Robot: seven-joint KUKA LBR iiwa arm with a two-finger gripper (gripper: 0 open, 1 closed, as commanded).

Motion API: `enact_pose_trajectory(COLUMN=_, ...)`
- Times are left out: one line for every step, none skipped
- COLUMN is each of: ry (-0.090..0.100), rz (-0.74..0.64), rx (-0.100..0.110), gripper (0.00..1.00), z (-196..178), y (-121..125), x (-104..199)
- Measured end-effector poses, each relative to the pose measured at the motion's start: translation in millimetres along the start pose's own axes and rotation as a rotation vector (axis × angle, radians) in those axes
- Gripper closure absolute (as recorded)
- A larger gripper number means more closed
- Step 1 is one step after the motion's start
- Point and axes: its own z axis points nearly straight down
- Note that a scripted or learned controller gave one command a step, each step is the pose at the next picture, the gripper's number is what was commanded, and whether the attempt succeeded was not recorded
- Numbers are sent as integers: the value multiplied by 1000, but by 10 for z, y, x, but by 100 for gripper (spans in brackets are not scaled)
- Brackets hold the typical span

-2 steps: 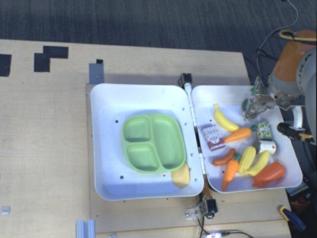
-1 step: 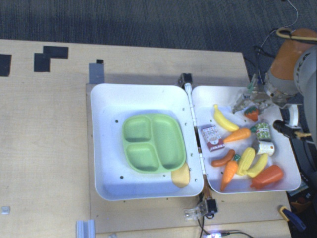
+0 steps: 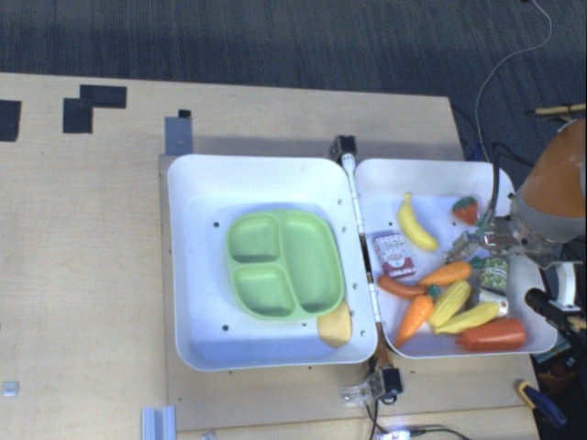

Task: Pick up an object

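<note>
Right bin (image 3: 394,177) holds glossy plastic toy food: curved yellow banana (image 3: 417,225), tapered orange carrot (image 3: 415,315), ribbed corn (image 3: 449,302), red pepper (image 3: 492,334); gripper (image 3: 479,241) sits low over the pile's right side, fingers' state can't be told; green three-compartment plate (image 3: 284,264) in left bin (image 3: 197,273).

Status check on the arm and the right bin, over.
Gripper low over the right bin, nothing visibly held. Carrot and corn just below it. Banana clear to the left. Toys crowd together, over.
</note>
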Motion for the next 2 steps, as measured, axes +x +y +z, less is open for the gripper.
enact_pose_trajectory(ry=-6, rz=0, rx=-11, gripper=100, z=-119, y=29, x=-11)
enact_pose_trajectory(ry=-6, rz=0, rx=-10, gripper=0, z=-118, y=28, x=-11)
